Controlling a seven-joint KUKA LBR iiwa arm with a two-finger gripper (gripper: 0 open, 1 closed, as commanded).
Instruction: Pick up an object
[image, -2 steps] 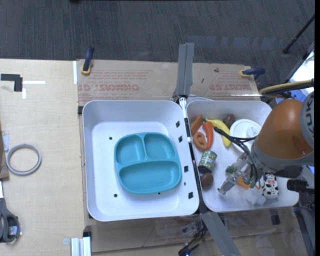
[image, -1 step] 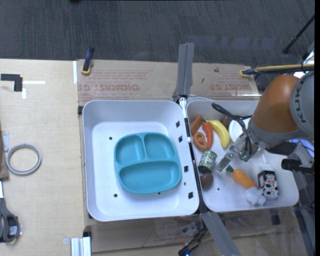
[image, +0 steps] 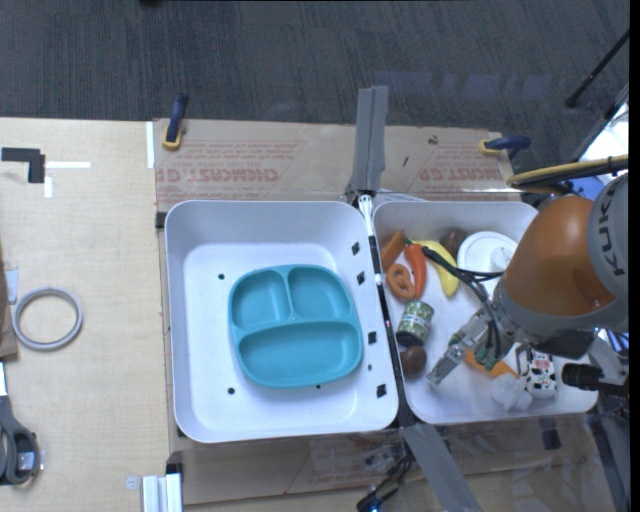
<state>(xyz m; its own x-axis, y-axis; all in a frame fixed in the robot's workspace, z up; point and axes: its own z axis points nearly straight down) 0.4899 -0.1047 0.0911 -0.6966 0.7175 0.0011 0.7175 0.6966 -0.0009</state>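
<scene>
You have two white bins on the tabletop: the left bin (image: 190, 330) holds one teal divided plate (image: 296, 326) with three compartments, sitting in the middle with bare white floor all around it out to the walls. The right bin (image: 440, 400) is the crowded one. Along its left wall you can count one orange ring-shaped piece (image: 404, 281), one yellow banana (image: 441, 266) beside it, one small green-labelled can (image: 415, 320) below those, and one dark brown round piece (image: 412, 359) just under the can near the wall. One white round lid or cup (image: 487, 250) lies toward the far edge, with a dark object just left of it that is too small to name. The arm (image: 560, 265) comes in over the right bin's right side and covers much of it. Your tool (image: 462, 352) hangs low over the near middle of that bin, just right of the brown piece; you cannot tell whether its fingers are apart or together, and nothing is seen clamped between them. A small orange piece (image: 497, 366) lies right by the tool. The clearest open floor in this bin is the near-left corner. One grey tape ring (image: 45, 317) lies at the tabletop's left edge.
</scene>
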